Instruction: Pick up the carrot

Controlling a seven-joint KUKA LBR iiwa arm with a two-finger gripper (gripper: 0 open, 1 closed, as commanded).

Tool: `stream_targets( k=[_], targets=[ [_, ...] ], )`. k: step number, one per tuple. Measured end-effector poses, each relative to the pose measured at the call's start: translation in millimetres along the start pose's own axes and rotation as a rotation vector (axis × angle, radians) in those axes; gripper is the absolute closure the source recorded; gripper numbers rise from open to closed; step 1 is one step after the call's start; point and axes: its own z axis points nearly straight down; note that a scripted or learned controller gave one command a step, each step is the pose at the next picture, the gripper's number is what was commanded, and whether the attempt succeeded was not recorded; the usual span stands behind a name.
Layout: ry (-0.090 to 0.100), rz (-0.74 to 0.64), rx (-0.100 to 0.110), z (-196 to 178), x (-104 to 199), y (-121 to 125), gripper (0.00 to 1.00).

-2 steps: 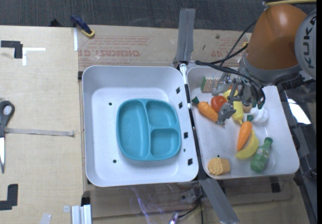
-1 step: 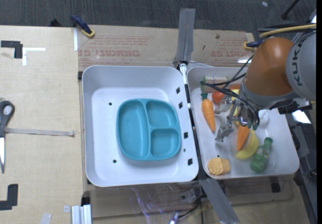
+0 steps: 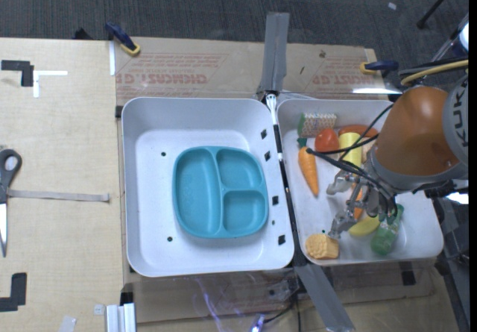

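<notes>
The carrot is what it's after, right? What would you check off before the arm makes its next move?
1. Carrot in plain sight: ok, it lies by the left wall of the right bin.
2. Carrot free of neighbours: not ok, its top end sits close to the tomato and some greenery.
3. Gripper above the carrot: not ok, it hangs to the right of it and nearer the front, close to the yellow fruit.
4. Fingers ready to grasp: cannot tell, cables and wrist clutter the view.
5. Anything already held: cannot tell.
6. Left bin's blue tray out of the way: ok.
</notes>
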Motion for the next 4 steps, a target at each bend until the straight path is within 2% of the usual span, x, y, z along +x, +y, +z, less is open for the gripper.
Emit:
stream_targets(
  k=[1,3,4],
  targets=[
    [-0.006,-0.003,0.001,-10.1,-2.5,0.4,1.0],
    [-0.017,-0.004,0.001,-29.9,-7.2,0.8,1.0],
    [0.0,0.401,0.0,-99.0,32.6,38.7,1.0]
  ],
)
